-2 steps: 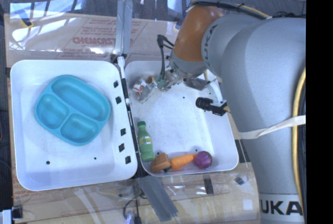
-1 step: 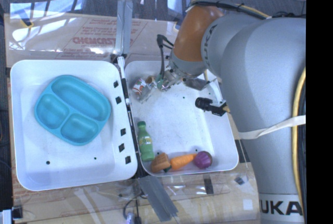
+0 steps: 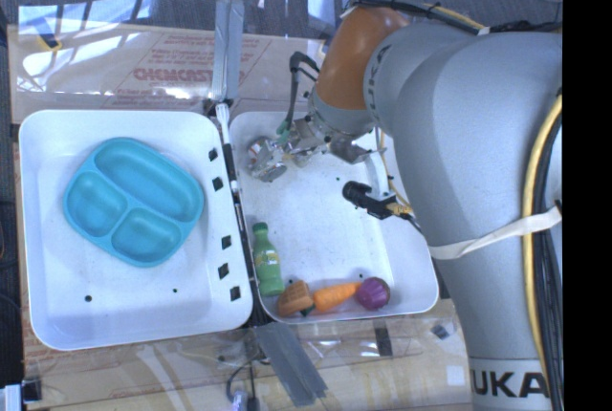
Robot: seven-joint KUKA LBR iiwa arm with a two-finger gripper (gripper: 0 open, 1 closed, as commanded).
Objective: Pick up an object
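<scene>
Camera view: gripper [image 3: 268, 159] low over the far left corner of the right bin [image 3: 316, 208], fingers too blurred to tell whether spread or pinched; nothing visibly held. Nearest candidates along the near wall, well apart from the gripper: green bottle [image 3: 265, 258] lying lengthwise against the left wall, then brown piece [image 3: 295, 297], carrot [image 3: 336, 295] lying crosswise, purple ball [image 3: 373, 292]. Open bin floor between. Blue divided plate [image 3: 134, 199] alone in the left bin [image 3: 48, 304], across the divider.
</scene>
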